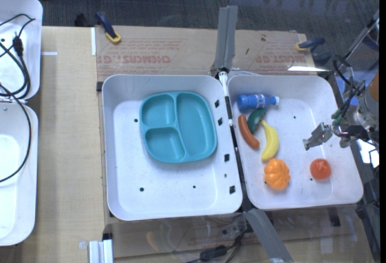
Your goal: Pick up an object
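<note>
Camera view shows you the hand (316,136) hanging spread and empty just above-left of the tomato (320,168) near the right bin's (301,198) right wall; it looks light, smooth and roll-prone, so pinch across its widest middle.

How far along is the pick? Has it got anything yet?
Done: nothing lifted. The bottle, hot dog, banana, orange pumpkin and tomato all lie in the right bin. In hand: the gripper hangs above the tomato, holding nothing. Left: descend, close, lift.
</note>
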Action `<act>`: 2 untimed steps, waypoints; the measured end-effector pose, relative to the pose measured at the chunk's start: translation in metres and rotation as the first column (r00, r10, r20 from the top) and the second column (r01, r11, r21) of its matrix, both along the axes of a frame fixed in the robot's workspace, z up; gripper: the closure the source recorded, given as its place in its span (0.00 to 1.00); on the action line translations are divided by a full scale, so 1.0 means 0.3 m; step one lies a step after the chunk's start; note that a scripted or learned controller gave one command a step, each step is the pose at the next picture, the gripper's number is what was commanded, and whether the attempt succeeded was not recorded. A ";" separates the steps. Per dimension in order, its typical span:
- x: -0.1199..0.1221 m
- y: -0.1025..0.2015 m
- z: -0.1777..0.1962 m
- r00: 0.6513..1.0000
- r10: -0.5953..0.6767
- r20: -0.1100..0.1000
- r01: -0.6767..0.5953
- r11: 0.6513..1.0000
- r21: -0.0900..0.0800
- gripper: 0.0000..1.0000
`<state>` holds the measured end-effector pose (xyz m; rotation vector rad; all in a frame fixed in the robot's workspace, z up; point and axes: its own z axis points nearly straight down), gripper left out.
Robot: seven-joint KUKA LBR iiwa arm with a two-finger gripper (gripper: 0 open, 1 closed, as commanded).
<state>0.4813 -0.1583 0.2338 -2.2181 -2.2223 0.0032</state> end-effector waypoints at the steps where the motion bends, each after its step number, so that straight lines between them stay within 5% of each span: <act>1: -0.015 0.167 -0.451 1.000 -0.003 -0.001 0.003 1.000 0.001 0.00; 2: 0.123 0.160 -0.477 1.000 -0.003 0.000 0.003 1.000 0.000 0.00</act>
